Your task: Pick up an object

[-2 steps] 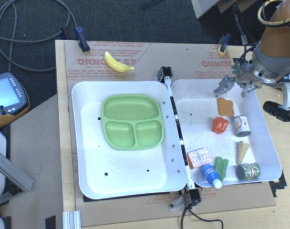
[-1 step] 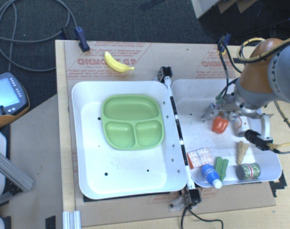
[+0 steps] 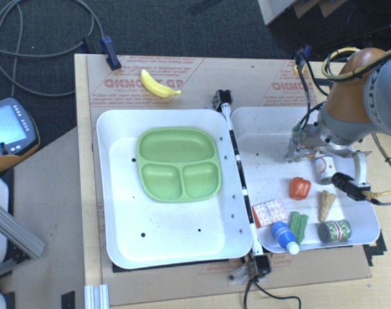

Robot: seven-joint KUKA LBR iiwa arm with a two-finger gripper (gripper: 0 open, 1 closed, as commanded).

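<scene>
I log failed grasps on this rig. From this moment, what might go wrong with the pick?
1. The small objects in the right white bin lie close together: the blue bottle with a white cap touches the green pods, so a grasp there may catch both.
2. The gripper sits at the bin's upper part, apart from the red pepper; closing here would probably grab nothing.

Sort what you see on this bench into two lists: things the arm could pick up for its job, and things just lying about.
For the job, in the right bin:
red pepper
ice-cream cone
tin can
blue bottle
green item
small printed box
gripper

Lying about:
green divided plate in the left bin
banana on the board
</scene>
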